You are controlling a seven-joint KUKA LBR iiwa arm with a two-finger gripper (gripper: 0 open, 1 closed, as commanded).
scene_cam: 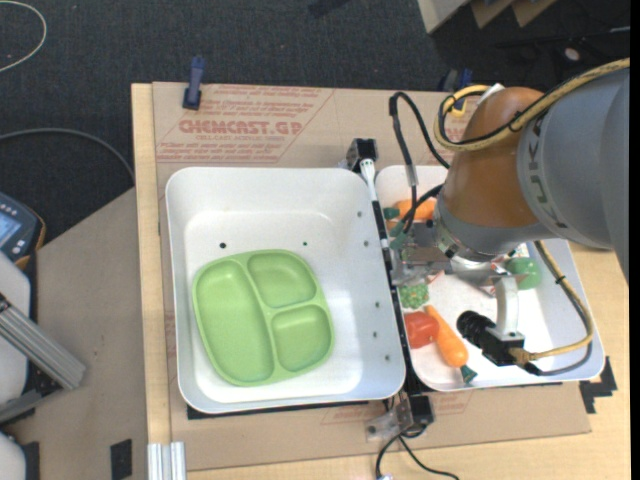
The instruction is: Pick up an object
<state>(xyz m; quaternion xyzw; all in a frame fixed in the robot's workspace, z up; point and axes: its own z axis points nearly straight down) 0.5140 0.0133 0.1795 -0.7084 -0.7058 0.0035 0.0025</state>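
While the arm (545, 168) reaches in from the right, its orange-banded wrist hangs over the right bin (568, 313) and covers much of that bin's upper and middle part

End effector (412, 266): low, at the right bin's left wall, just beside the line where the two bins meet. The wrist above hides it, so I cannot tell how far open it is or whether it has hold of anything

Pick candidates, all in the right bin:
- orange carrot (451, 341), lying aslant in the near left part
- red piece (420, 328), touching the carrot's upper left side
- small green-and-white item (413, 293), between the red piece and the end effector
- second orange item (417, 210), far left corner, partly hidden by the wrist
- green item (523, 269), right of the wrist, mostly hidden

Left bin (200, 193): a green three-compartment plate (262, 313) lies flat in its near left part, well apart from the end effector

Worktop (250, 128): brown board with red lettering; blue clip (193, 83) at its far edge
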